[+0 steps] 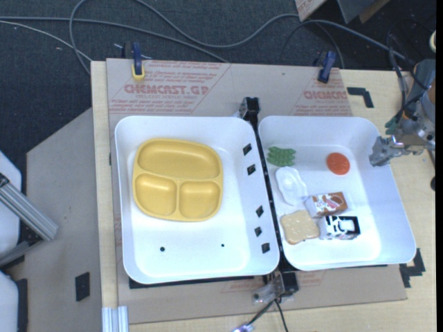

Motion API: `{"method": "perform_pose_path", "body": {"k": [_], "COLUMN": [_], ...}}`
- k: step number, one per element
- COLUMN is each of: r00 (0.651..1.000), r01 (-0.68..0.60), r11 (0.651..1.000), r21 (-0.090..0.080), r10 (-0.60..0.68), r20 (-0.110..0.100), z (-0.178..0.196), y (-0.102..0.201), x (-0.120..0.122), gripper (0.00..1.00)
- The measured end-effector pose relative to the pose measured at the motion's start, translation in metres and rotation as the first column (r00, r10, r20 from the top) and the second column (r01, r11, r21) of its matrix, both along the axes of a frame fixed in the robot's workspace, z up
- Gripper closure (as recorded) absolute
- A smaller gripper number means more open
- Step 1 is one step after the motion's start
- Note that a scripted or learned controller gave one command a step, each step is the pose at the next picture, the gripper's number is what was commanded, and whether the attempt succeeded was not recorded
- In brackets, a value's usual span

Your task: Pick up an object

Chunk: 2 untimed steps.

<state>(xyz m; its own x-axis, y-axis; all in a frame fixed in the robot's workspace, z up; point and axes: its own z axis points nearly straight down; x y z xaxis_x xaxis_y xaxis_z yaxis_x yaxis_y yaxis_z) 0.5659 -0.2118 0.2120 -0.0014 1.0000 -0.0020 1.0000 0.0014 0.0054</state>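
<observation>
- While the gripper hangs at the right rim of the right bin, whether it is open or closed cannot be told, and nothing shows in its grasp.
- The right bin holds the loose things: a green leafy piece near the divider, an orange-red round piece to its right, and a white scoop-like piece just below the green one.
- Lower down lie a toast slice, a small brown-and-white packet and a black-and-white box (these three sit close together, the toast touching the box's left side).
- The left bin bears a yellow divided plate with three compartments, toward its upper left.
</observation>
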Motion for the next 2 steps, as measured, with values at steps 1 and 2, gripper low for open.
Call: {"method": "perform_pose_path", "body": {"k": [1,2], "r00": [1.000,1.000], "r01": [-0.004,-0.003], "r11": [1.000,1.000], "r21": [0.004,0.004], "r10": [0.004,0.003], "r20": [-0.005,-0.008], "z": [0.012,0.011], "y": [0.050,0.098], "x": [0.000,-0.006], "gripper": [1.00,1.00]}}
